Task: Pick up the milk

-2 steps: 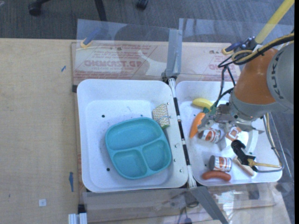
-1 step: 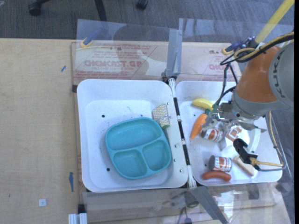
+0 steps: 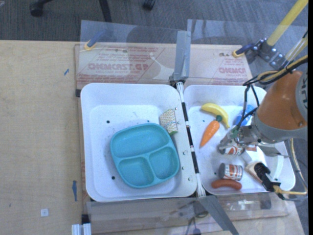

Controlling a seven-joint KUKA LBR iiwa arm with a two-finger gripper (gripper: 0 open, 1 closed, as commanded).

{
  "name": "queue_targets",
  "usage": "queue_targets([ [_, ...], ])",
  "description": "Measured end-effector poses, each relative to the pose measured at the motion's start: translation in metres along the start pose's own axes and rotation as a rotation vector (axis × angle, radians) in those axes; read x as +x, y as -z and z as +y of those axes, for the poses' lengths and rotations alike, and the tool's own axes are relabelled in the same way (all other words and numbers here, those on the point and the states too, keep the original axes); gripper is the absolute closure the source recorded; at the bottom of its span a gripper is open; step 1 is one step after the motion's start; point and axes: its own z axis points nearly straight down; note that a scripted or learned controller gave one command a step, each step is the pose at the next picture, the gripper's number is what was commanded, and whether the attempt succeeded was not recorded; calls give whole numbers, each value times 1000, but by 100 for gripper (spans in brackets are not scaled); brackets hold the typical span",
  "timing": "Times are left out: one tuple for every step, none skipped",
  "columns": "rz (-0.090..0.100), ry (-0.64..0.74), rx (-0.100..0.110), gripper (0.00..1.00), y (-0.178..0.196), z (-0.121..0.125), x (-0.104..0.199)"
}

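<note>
Camera view, looking down at a slant: the bench [image 3: 34, 131] carries the left bin [image 3: 93, 99] and the right bin [image 3: 195, 94], set wall to wall so the arm can reach either. The arm [image 3: 281, 106] comes in from the right and bends down over the right bin, which puts the gripper [image 3: 235, 142] low among the clutter there. A blue divided plate [image 3: 144, 155] takes up most of the left bin's floor. In the right bin a banana [image 3: 216, 112] lies near the back with a carrot [image 3: 209, 132] just beside it, and a can [image 3: 231, 171] lies on its side toward the front with a sausage [image 3: 226, 184] next to it. The milk [image 3: 168, 120], as best I can judge, is the small patterned carton in the left bin, wedged between the plate's rim and the wall shared with the right bin. That would put it well apart from the gripper, across the divide. A small white and red object [image 3: 231, 150] sits just below the gripper, touching or nearly so. Whether the gripper is clenched or released cannot be told from this angle, nor whether it has that object.
</note>
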Motion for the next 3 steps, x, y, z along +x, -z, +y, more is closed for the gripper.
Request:
queue_targets([
  [-2, 102, -10, 100, -2, -15, -39],
  [8, -59, 51, 100, 72, 27, 43],
  [5, -164, 43, 100, -5, 3, 14],
])
